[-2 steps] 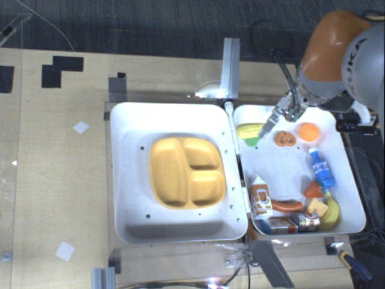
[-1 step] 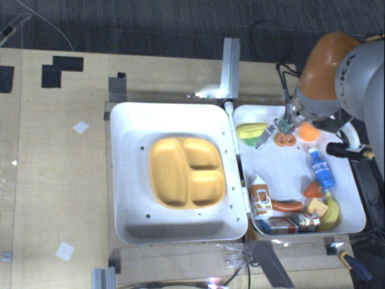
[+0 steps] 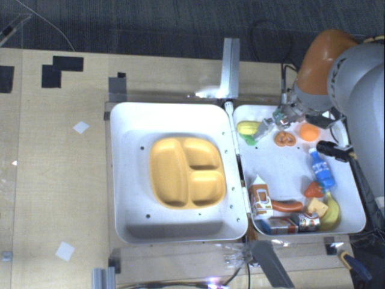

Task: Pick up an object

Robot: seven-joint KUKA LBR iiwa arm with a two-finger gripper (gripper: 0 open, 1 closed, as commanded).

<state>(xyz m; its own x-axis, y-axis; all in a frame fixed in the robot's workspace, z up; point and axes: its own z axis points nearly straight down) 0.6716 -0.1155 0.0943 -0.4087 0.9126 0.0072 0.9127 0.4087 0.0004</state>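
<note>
My gripper hangs over the far end of the right bin, between a yellow-green fruit to its left and an orange ball to its right. A brown pretzel lies just in front of it. Nearer the front of that bin lie a blue bottle, a red strawberry, a banana, a sausage and a small carton. I see nothing held in the gripper.
The left bin holds a yellow divided tray. Two cans lie along the right bin's front wall. A metal post stands behind the bins. The grey arm covers the right bin's far right corner.
</note>
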